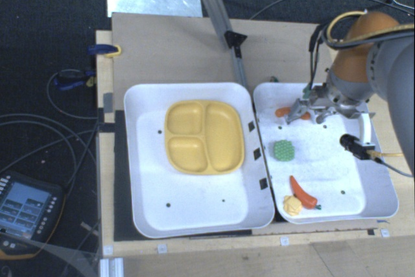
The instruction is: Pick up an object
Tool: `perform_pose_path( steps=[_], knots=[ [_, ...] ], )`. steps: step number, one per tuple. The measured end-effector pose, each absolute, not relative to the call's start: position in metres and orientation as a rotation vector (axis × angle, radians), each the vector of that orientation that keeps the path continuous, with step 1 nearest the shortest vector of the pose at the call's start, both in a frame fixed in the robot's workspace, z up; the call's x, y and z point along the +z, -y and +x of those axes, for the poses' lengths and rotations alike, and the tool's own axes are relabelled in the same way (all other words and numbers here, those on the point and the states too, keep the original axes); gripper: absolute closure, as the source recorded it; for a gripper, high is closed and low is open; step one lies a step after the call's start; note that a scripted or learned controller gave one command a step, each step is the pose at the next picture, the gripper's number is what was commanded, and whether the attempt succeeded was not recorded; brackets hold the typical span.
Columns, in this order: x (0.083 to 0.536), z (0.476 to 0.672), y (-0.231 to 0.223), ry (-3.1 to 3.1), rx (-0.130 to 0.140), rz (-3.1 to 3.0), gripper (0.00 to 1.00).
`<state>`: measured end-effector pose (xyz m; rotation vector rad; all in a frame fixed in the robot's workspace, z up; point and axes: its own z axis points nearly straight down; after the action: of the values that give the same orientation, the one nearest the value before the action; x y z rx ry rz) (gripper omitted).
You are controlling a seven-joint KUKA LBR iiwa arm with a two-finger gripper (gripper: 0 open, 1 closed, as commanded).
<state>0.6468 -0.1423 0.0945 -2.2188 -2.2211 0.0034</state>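
Your gripper (310, 112) sits low in the right bin (382, 204), fingers spread open beside a small orange piece (283, 111). Green round object (283, 150), toy carrot (302, 192) and yellow piece (292, 205) lie nearer you.

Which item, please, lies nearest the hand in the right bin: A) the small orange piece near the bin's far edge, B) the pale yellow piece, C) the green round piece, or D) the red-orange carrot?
A: the hand hangs right beside the small orange piece, while the green piece, carrot and yellow piece lie nearer the camera.
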Motion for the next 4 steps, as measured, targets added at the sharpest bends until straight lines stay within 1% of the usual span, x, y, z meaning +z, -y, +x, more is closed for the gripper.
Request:
perform_pose_path(
  steps=[1,2,3,4],
  knots=[
    [0.109,0.649,0.143,2.225,-0.004,-2.223,1.00],
    [0.160,0.642,0.147,2.225,-0.006,-2.226,1.00],
    [0.213,0.644,0.147,2.232,-0.007,-2.221,1.00],
    [0.214,0.627,0.099,2.232,-0.002,-2.210,1.00]
  ],
)
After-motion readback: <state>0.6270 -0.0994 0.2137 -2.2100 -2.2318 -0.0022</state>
